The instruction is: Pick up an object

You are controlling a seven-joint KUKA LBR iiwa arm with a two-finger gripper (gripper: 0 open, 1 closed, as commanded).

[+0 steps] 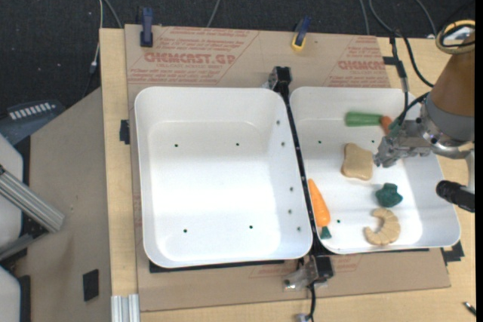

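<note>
The right bin point(355, 98) holds several small objects: a green stick with an orange tip point(363, 118) near the back, a tan bread-like piece point(358, 163) in the middle, a dark green lump point(389, 195), a tan croissant shape point(383, 228) at the front, and an orange carrot point(319, 207) along the left wall. My gripper point(389, 149) hangs at the right side of this bin, just right of the tan piece and below the stick's orange tip. Nothing shows between its fingertips.
The left bin point(219, 105) sits beside the right one, sharing a central divider edge. Blue and yellow clamps point(301, 34) hold the board at the back. Cables run behind the bench. The arm's orange band point(460, 87) stands over the right bin's far-right edge.
</note>
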